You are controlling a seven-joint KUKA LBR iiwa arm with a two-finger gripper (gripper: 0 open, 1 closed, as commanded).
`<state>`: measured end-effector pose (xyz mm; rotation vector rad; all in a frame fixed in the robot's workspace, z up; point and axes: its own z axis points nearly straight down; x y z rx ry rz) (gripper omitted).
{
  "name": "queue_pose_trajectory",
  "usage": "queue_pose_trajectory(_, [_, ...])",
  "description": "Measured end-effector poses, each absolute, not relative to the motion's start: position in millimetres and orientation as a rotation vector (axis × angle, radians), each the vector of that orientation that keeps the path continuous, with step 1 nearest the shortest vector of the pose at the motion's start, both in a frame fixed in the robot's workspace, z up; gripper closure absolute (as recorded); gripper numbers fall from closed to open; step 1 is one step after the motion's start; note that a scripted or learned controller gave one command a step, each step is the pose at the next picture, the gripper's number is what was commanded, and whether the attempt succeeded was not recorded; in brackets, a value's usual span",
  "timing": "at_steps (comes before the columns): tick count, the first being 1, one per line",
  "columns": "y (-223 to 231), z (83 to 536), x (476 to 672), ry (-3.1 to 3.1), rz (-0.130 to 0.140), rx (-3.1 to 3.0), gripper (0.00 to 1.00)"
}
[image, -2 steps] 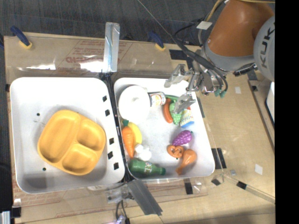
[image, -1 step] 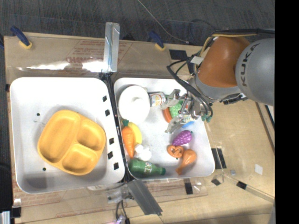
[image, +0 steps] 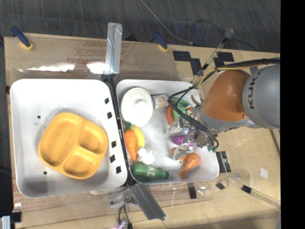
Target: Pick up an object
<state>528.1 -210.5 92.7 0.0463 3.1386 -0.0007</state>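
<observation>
Here, your end effector (image: 187, 136) sits low in the right bin (image: 157, 86), among clutter. You cannot tell its grip state. Yellow tray (image: 72, 144) lies in the left bin (image: 28, 92).

Even, fairly bright overhead light; soft focus throughout.

The 2 white bins (image: 62, 87) read bright, close to washed out, with the left one showing a dull grey shadow patch at its lower left corner. Glare streaks across the clear tape (image: 71, 67) on the cardboard above the left bin, and the metal strip (image: 114, 46) between the bins catches a shine. The yellow tray (image: 72, 144) casts a faint soft shadow along its lower edge. The arm (image: 238, 99) darkens the cluttered right part of the right bin beneath it. Fine detail there is smeared and small items blur together. The dark floor (image: 71, 4) at the top is dim and grainy.
</observation>
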Motion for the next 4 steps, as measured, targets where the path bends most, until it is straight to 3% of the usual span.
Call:
queue_pose_trajectory(3, [-208.1, 92.9, 521.1, 3.140, 0.002, 0.106, 0.00])
queue_pose_trajectory(4, [-209.5, 93.6, 527.8, 3.135, -0.002, 0.102, 0.00])
